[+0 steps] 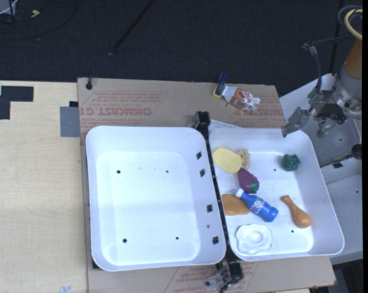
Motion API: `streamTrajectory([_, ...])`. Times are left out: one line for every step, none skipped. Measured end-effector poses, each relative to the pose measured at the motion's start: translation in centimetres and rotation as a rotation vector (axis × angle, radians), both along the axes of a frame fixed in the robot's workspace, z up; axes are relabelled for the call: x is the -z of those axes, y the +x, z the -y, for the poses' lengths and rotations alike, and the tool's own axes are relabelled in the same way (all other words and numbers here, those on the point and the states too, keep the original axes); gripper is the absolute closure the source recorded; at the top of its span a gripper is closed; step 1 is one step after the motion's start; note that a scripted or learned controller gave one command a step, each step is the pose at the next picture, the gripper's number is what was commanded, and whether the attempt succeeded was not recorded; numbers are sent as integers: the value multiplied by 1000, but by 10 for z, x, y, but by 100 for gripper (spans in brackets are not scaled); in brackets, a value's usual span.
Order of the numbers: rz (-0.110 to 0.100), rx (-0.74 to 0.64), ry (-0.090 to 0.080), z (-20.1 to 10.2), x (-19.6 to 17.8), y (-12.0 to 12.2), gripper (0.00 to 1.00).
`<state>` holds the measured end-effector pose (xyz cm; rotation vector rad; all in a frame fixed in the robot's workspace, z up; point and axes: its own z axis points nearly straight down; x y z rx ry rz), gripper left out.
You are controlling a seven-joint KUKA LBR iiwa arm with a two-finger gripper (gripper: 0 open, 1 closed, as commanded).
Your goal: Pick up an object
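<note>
The right bin [321, 170] holds several small objects. A yellow lump [227, 160] lies at its far left, with a purple piece [248, 180] just in front of it. A blue bottle [257, 205] rests against an orange piece [234, 205]. A white round object [253, 238] sits near the front wall. A tan club-shaped toy [295, 211] lies toward the right, and a dark green lump [290, 162] at the far right. My gripper [309, 122] hangs above the bin's far right corner, open with nothing between its fingers, well above the green lump.
The left bin [98, 163] sits beside the right one, with a black divider [211, 182] between them. A printed card [243, 99] and a blue-and-yellow item [220, 85] lie on the cardboard behind the bins.
</note>
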<state>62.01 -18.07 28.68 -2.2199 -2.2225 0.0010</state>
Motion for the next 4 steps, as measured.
streamTrajectory([-12, -4, 5, -63, 149, 22, 0])
streamTrajectory([-10, -1, 3, -91, 203, -12, 0])
streamTrajectory([-5, 4, 2, -99, 200, -35, 0])
streamTrajectory([-3, 2, 0, -99, 199, 8, 0])
